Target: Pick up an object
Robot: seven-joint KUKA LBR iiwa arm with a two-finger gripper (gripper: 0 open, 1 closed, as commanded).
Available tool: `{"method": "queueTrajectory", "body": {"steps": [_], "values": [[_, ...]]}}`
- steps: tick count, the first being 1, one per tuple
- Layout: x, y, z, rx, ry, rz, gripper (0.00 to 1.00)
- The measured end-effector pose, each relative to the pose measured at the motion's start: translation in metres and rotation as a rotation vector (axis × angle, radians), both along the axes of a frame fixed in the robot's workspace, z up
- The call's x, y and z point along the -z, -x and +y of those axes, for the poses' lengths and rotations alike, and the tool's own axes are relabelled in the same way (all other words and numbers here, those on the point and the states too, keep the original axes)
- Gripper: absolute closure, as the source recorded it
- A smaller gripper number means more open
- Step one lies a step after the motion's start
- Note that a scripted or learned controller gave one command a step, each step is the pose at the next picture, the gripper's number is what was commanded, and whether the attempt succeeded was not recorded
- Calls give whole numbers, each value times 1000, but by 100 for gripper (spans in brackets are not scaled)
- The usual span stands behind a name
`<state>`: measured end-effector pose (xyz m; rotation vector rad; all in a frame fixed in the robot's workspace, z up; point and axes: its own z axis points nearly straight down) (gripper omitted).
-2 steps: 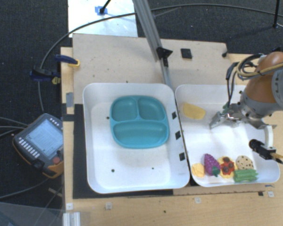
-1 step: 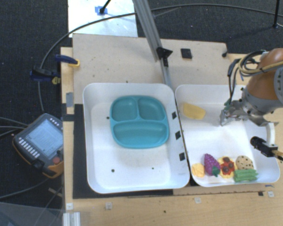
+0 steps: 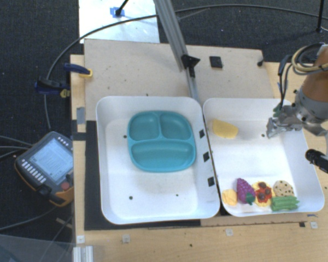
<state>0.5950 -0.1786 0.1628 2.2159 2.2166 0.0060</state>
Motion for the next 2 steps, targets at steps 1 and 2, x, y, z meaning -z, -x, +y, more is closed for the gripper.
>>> {"method": "queueTrajectory", "body": {"steps": [1,2], "values": [[-48,6,3,-4,-1,1,100],[-113,4,1,-6,1,-2,100]]}}
